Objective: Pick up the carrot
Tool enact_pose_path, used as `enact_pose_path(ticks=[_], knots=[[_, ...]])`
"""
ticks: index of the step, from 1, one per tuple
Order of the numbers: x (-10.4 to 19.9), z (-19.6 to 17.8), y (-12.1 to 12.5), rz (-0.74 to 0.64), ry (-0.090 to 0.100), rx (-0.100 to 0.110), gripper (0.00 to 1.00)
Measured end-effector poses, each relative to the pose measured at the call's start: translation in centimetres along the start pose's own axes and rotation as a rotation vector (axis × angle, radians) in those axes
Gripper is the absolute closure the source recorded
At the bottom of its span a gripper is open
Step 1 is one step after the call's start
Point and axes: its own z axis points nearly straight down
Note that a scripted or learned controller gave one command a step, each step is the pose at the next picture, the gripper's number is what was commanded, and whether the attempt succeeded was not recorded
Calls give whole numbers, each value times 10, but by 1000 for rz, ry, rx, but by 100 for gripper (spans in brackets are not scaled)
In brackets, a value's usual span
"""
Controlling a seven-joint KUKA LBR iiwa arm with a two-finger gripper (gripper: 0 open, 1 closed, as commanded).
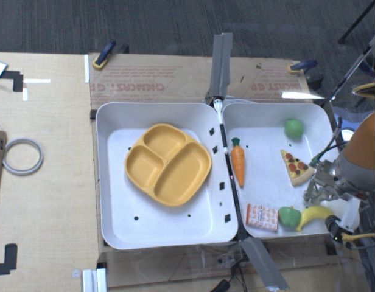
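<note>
Currently carrot (237, 162) lies by rt bin's (260, 115) left wall; claw (321, 190) at right edge, state unclear.

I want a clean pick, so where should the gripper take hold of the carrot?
Probably at mid-body of the carrot, from above, closing across its width. It lies flat, lengthwise beside the right bin's left wall, green top pointing away, so that wall may crowd one side.

A single fixed camera looks down from above the counter (41, 102) at a slant, set well back. Both white bins sit mid-frame, the left bin (108, 181) toward 9 o'clock and the right bin (260, 120) toward 3 o'clock, with dark floor (175, 11) at 12 o'clock.
</note>
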Motion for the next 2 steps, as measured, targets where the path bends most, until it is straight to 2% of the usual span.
enact_pose_path(ticks=[1, 2], knots=[[48, 0, -28, 41, 1, 3, 100], [82, 1, -49, 177, 0, 3, 100]])
